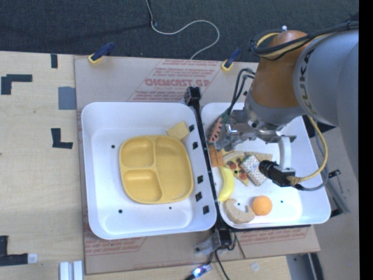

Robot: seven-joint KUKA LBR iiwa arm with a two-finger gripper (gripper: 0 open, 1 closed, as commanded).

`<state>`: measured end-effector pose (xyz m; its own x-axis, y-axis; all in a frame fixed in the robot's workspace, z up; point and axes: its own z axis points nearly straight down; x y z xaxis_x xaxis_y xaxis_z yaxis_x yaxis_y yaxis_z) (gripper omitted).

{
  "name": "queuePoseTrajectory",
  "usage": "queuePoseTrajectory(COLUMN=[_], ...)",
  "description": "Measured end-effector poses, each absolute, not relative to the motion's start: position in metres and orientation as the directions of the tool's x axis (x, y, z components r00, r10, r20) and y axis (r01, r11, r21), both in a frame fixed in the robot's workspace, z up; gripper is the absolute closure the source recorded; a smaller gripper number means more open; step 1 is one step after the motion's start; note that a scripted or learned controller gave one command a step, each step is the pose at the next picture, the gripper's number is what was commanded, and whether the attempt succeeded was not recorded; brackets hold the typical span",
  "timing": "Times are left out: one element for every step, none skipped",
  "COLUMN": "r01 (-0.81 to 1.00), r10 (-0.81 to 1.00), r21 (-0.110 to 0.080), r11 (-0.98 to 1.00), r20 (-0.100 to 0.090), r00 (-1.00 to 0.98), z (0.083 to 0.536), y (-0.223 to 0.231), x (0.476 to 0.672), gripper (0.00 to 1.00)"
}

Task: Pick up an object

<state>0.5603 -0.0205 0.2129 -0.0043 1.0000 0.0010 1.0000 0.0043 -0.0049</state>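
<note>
My gripper [228, 132] hangs low over the far left part of the right bin [309, 214], below the orange wrist band. Right beside it, against the bin's left wall, lies a reddish-orange striped item [216, 135]. In front of the gripper lie a pizza slice [238, 163] and a small silver checked packet [252, 169]. Closer to the front are a yellow banana [226, 184], an orange [262, 205] and a tan bagel piece [237, 212]. The arm's body hides the far right part of this bin.
The left bin [99, 156] holds a yellow divided plate [156, 169] and a tan block [179, 130] at its far right corner. A black divider [201, 150] runs between the bins. A black cable connector [274, 172] juts over the right bin.
</note>
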Motion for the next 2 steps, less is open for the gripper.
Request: queuePoseTrajectory(r01=[1.0, 1.0], r10=[1.0, 1.0], r21=[-0.003, -0.001], r11=[0.002, 0.002], r20=[0.0, 0.0], r00=[-0.002, -0.002], z=[0.217, 0.233], y=[-0.027, -0.019], x=[0.558, 0.56], gripper=[1.0, 1.0])
